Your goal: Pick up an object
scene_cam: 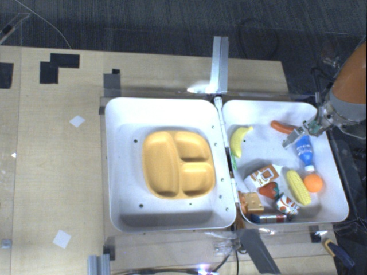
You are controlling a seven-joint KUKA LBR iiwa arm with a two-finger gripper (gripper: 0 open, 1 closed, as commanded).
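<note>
A wooden desk is bearing two white bins. The left bin is holding one yellow divided tray. The right bin is holding one banana, one corn cob, one blue bottle, one orange ball and one sausage. The gripper, its state unclear, is hovering just above the bottle.

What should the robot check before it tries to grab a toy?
1. Toys to pick in the right bin: ok, banana, corn, orange ball.
2. Gripper over that bin: ok, at its upper right part.
3. Something right under it: ok, blue bottle beside the fingertips.
4. Fingers open: cannot tell.
5. Already holding something: cannot tell.
6. Left bin with the yellow tray out of the way: ok.
</note>
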